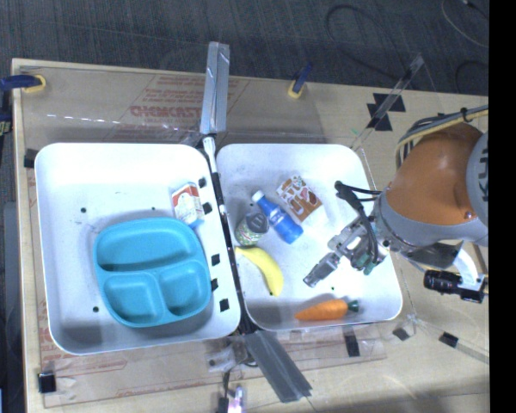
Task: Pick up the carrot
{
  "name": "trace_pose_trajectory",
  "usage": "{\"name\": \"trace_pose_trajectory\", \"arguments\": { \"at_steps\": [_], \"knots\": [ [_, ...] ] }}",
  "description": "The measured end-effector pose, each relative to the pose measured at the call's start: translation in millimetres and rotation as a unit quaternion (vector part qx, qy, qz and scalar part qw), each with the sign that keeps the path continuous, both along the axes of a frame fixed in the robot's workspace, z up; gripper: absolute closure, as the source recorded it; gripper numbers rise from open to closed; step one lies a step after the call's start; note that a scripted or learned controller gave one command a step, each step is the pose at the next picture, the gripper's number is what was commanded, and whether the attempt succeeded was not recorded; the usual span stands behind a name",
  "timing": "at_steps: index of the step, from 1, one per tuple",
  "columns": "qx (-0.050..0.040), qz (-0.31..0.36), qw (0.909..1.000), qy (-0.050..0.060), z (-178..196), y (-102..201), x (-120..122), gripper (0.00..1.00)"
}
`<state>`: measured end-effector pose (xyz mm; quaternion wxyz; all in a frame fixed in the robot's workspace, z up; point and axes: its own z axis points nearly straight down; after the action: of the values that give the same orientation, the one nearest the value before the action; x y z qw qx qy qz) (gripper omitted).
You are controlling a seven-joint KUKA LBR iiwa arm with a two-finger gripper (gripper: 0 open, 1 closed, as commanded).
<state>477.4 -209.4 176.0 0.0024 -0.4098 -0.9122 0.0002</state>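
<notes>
The orange carrot (323, 310) with a green stem end lies flat along the near wall of the right bin (380, 231), its tip pointing left. My gripper (337, 260) hangs over the right part of that bin, a little above and behind the carrot, apart from it. Nothing is seen held in it.
In the right bin, a banana (263, 268) lies left of the carrot, with a blue bottle (277, 218), a round grey can (251, 228) and a brown snack packet (298, 196) further back. The left bin (60, 196) holds a blue divided plate (151, 270) and a small carton (186, 203).
</notes>
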Motion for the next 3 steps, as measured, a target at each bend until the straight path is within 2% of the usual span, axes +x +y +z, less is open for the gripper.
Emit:
{"name": "trace_pose_trajectory", "arguments": {
  "at_steps": [1, 2, 3],
  "knots": [
    [-0.0009, 0.02, 0.9998, -0.001, 46, 9, 64, 0.0],
    [-0.0003, 0.132, 0.9913, -0.001, 55, -1, 0, 0.0],
    [0.0008, 0.223, 0.9747, -0.001, -40, 0, 0, 0.0]
  ]
}}
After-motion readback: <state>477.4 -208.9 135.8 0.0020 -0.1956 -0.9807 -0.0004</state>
